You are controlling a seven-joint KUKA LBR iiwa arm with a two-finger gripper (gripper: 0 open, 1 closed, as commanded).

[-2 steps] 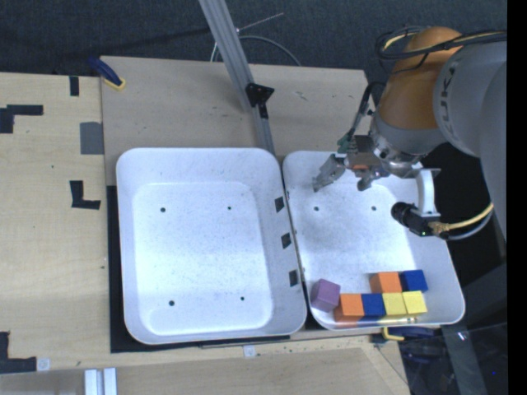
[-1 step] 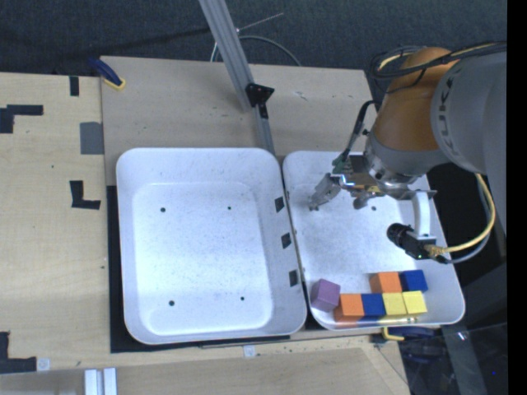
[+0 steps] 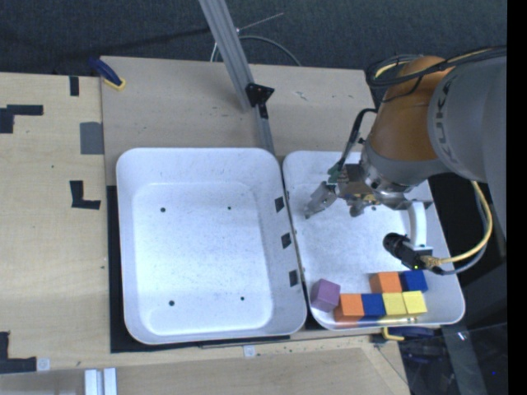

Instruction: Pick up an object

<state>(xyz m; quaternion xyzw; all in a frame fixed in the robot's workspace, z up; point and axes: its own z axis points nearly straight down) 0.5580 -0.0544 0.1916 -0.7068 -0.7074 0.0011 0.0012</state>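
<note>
End effector (image 3: 336,200) spread open, nothing held, hovering mid right bin (image 3: 329,167); blocks (image 3: 387,296) clustered lower right, likely next target.

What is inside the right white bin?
In the right bin lie a purple block and orange, blue and yellow blocks. The arm covers part of its floor.

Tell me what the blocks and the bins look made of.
Blocks: probably painted wood or foam; flat, matte colours, crisp square edges, no glare. Bins: likely moulded plastic; thin, rounded rims, white speckled surface with a faint sheen.
</note>
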